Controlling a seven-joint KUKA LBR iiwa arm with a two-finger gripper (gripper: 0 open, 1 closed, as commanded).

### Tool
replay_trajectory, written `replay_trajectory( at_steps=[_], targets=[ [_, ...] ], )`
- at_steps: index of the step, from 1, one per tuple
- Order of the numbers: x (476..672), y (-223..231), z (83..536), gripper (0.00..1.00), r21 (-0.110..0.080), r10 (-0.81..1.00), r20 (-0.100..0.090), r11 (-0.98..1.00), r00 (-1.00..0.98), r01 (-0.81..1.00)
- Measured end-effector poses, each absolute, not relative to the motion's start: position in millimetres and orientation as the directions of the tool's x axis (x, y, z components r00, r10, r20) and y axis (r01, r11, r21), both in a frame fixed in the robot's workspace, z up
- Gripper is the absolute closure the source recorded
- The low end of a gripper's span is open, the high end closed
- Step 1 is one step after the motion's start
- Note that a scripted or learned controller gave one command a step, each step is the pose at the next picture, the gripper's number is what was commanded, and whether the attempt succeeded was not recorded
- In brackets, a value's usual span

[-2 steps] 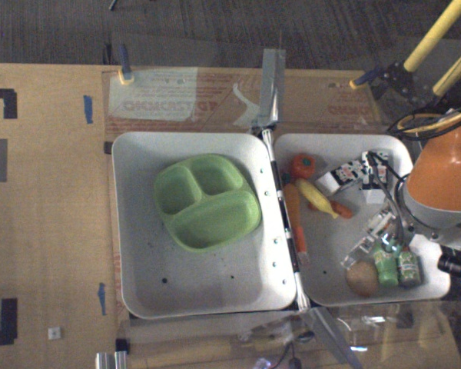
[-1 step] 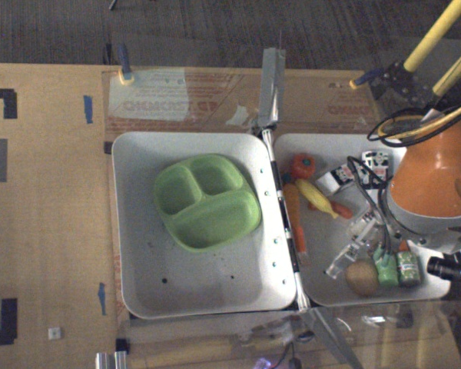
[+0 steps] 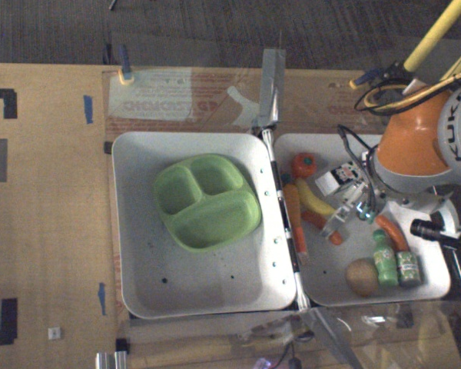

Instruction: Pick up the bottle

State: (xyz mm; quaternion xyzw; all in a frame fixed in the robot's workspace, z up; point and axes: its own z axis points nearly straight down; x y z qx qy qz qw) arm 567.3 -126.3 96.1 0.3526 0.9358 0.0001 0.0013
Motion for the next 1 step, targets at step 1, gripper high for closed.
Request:
replay_trajectory(
  at_steps=[1],
  targets=[
    [519.8, -126.9, 122.7, 0.0, 0.001, 0.358, 0.002, 0.934, -0.934, 0.358]
  ],
)
